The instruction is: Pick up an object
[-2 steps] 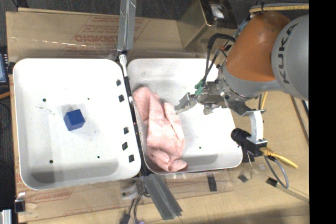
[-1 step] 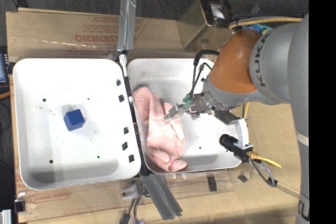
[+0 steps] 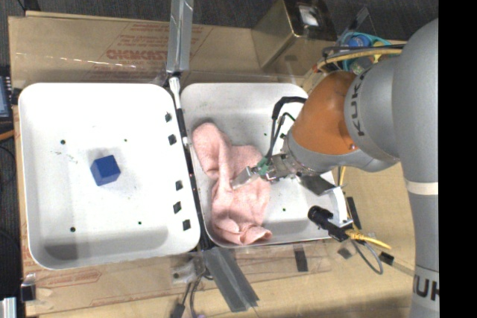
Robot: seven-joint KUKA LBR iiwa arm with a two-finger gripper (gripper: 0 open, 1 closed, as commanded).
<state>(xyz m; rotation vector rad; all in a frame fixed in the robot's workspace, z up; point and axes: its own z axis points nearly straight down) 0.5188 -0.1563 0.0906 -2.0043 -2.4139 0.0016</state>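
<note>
Far out to the left of my jaws, the blue cube point(image 3: 106, 169) sits untouched in the left bin point(image 3: 45, 130). Right under my gripper point(image 3: 250, 175), the pink cloth point(image 3: 231, 186) lies in a heap, not lifted. Whether my jaws are parted or closed, I can't tell. My wrist leans in low from the right.
</note>
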